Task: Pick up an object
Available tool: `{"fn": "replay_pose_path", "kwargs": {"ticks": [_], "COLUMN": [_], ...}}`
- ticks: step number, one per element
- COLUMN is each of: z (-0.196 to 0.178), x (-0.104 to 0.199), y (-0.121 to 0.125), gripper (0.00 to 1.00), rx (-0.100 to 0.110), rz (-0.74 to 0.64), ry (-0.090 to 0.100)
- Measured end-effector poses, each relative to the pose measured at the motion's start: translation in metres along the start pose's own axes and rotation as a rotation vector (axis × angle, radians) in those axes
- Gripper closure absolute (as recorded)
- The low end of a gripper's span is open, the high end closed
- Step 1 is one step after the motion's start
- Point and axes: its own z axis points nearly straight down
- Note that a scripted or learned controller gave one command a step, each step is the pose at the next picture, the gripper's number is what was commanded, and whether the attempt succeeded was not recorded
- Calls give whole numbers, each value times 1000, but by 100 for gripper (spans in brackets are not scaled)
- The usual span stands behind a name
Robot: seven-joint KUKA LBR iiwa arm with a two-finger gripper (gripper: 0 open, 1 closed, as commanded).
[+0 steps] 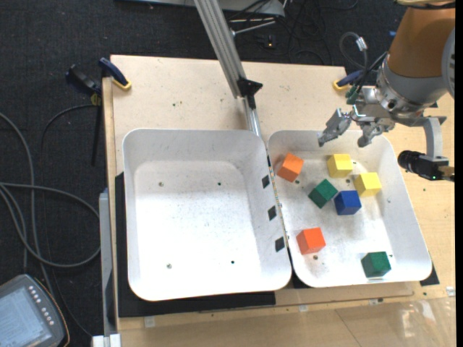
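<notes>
Bright, even overhead light, soft shadows beneath the blocks (338,193), sharp focus throughout.

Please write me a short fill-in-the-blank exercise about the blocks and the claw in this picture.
1. All the blocks lie in the ___ bin.
2. The blue block touches a ___ block on its upper right.
3. The claw hovers with its fingers ___.
4. There are two orange, two yellow and two ___ blocks.

Missing words: right; yellow; open; green

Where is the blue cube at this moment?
The blue cube lies in the right bin, in its upper half. It sits between the green cube on its left and a yellow cube on its upper right.
</notes>
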Motion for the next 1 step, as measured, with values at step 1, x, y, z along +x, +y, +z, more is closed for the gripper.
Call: {"fn": "replay_pose_path", "kwargs": {"ticks": [1], "z": [-3], "x": [0], "y": [1], "gripper": [0], "rx": [-5], "rz": [0], "ry": [-1]}}
